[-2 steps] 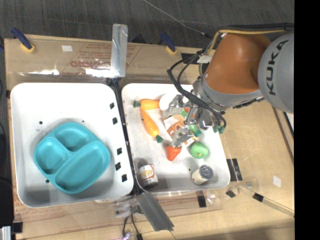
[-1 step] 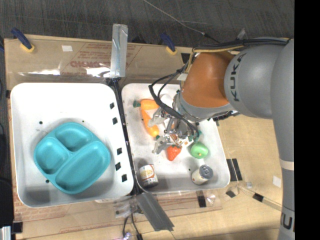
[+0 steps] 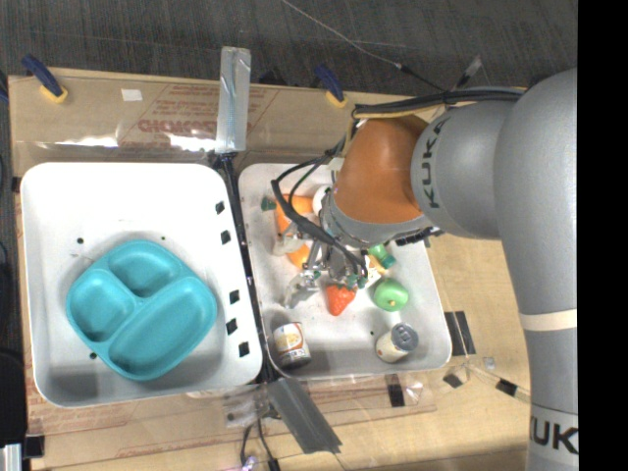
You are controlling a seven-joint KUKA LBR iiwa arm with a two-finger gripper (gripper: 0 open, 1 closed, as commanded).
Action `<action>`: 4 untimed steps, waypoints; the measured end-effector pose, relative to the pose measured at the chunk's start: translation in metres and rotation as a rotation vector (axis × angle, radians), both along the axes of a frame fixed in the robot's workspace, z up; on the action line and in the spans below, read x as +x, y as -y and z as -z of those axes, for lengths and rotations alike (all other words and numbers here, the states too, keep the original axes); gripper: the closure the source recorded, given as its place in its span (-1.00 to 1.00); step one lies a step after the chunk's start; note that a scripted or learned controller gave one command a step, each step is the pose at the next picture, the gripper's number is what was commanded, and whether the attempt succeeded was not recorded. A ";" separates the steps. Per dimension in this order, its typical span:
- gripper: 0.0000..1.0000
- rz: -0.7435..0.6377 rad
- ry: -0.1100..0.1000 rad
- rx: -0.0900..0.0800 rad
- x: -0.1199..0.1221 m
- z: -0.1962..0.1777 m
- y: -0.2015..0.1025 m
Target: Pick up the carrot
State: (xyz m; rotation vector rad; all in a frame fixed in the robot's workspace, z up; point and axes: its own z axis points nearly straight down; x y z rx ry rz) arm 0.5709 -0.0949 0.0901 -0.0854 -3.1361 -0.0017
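Hovering over the right bin [image 3: 257, 263]: pincer [image 3: 319, 281] low beside the strawberry [image 3: 340, 298], grip state impossible to tell. Carrot [image 3: 297, 255] near the bin's left wall, partly hidden; probably light, stiff, smooth. Best taken across its thick middle.
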 end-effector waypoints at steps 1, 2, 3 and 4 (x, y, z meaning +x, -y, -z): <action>1.00 -0.008 0.005 -0.001 0.002 -0.012 -0.001; -1.00 -0.009 0.004 -0.001 0.002 -0.012 -0.002; 1.00 -0.015 0.007 -0.001 0.003 -0.022 -0.003; 1.00 -0.254 0.018 -0.007 -0.024 -0.226 0.014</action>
